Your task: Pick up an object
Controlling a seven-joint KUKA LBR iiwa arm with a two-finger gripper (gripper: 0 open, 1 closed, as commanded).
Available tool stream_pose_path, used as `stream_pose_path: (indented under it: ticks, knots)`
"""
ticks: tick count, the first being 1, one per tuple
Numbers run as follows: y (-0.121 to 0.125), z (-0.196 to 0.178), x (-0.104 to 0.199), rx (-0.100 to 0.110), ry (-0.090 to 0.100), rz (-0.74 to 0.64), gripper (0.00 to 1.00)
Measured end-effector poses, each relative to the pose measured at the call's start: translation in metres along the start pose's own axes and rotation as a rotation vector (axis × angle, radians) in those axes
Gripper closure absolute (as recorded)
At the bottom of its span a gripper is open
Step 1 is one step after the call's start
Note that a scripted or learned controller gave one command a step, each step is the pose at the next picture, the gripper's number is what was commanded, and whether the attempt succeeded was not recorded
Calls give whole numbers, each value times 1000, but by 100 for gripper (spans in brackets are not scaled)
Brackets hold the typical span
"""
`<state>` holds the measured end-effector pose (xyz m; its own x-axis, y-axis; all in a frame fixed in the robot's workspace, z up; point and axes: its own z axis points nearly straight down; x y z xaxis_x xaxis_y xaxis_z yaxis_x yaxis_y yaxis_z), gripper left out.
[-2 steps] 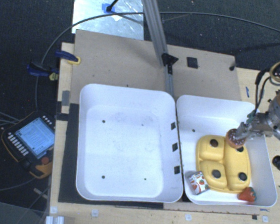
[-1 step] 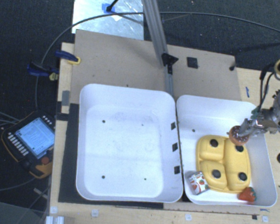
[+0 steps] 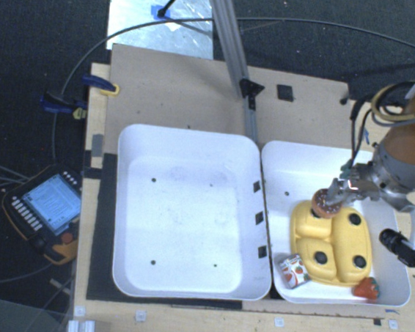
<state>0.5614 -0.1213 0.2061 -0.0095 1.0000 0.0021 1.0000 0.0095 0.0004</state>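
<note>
Small round brownish obj (image 3: 326, 204) is sitting on top of the yellow block toy (image 3: 332, 245), at its upper-left corner, inside the right bin (image 3: 289, 179). Gripper (image 3: 332, 197) is pressing down right over that obj; fingers hidden, can't tell if clenched or released. Red-white can (image 3: 293, 271) is lying just beside the yellow toy's lower-left, red piece (image 3: 365, 289) at its lower-right. Left bin (image 3: 185, 212) is lying beside it.
</note>
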Motion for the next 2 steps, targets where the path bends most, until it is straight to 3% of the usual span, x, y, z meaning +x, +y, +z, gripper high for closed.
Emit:
stream_pose_path:
  ticks: [2]
  knots:
    - [-15,-8,109,0,1,-2,100]
